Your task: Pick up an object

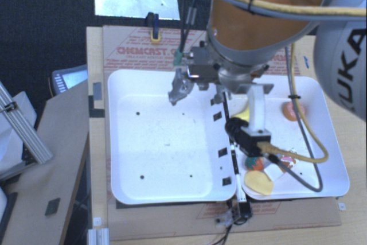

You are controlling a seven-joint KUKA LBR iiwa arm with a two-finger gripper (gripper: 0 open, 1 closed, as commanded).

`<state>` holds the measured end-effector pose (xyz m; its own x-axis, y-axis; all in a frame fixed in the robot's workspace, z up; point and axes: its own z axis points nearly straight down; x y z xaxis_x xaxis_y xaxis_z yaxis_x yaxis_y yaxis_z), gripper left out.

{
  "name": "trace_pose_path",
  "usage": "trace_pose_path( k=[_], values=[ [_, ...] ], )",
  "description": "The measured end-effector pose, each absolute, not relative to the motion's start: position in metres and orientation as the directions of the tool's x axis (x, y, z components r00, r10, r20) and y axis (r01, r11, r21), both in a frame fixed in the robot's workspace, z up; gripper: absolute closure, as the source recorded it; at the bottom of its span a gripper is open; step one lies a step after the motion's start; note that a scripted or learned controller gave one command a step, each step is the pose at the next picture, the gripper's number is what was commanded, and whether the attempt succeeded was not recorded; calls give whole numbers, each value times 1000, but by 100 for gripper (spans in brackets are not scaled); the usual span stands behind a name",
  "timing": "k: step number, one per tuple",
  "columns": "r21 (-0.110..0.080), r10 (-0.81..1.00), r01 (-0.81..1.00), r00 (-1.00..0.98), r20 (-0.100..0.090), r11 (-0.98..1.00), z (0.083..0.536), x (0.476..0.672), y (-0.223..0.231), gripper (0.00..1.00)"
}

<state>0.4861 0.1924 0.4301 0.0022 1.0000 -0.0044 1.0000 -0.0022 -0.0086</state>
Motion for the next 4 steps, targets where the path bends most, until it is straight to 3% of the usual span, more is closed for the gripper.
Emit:
trace_pose_path(
  k=[1, 3, 4],
  values=[
    [14, 1000, 1000, 2, 5, -2, 542, 487, 163, 0],
    [2, 1000, 1000, -6, 2, 6, 535, 486, 236, 0],
    [-6, 1000, 1000, 2, -3, -3, 448, 486, 197, 0]
  ],
)
